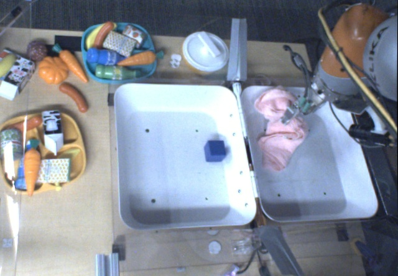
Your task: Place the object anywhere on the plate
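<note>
Overhead, camera view, itemised.

Left bin [134, 144]: holds one small blue cube [215, 150], right of the bin's centre, resting flat on the floor, well apart from every wall. Roughly square in outline, so no long axis can be read; its edges sit nearly parallel to the bin walls.

Right bin [348, 188]: holds a crumpled pink cloth [278, 128] in its 10 o'clock quarter, long axis running 12 to 6 o'clock, near the wall shared with the left bin.

Gripper [297, 109]: reaching in from 3 o'clock, tip over the upper part of the pink cloth, at or just above its folds. Tool state: too small and dark to tell.

Bench, 12 o'clock: white lidded container [206, 51]. At 11 o'clock: blue bowl of toy food [119, 52]. At 9 o'clock: yellow plate [74, 150] loaded with toy food; loose toy carrot [76, 64] and pumpkin [51, 69] near the blue bowl.
</note>
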Robot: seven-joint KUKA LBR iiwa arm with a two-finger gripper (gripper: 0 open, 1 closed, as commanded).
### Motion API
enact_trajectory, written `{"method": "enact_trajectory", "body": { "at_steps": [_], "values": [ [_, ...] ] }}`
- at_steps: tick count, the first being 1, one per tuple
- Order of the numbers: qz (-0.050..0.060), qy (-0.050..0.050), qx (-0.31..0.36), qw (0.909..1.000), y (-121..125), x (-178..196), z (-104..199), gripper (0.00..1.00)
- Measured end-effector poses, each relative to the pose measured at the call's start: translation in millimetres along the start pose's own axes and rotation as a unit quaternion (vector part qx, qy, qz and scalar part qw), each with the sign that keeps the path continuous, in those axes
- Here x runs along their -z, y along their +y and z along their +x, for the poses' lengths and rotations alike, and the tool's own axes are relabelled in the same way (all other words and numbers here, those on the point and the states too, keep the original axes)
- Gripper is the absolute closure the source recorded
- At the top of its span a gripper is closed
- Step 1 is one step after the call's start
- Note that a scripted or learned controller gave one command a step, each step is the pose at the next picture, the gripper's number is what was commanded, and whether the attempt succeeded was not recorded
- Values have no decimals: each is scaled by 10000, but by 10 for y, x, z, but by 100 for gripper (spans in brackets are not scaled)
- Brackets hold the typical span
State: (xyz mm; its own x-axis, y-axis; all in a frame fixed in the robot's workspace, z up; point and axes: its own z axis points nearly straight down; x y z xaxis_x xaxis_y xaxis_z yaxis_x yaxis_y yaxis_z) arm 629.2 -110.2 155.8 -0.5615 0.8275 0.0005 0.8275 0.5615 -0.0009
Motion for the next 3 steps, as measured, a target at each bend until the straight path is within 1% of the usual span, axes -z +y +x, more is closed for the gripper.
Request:
{"method": "enact_trajectory", "body": {
  "at_steps": [1,2,3],
  "values": [
    [-9,-7,-16,10000,112,444,24,100],
    [-10,-8,18,10000,136,663,21,100],
    [-8,1,2014,9795,129,568,474,100]
  ]
}}
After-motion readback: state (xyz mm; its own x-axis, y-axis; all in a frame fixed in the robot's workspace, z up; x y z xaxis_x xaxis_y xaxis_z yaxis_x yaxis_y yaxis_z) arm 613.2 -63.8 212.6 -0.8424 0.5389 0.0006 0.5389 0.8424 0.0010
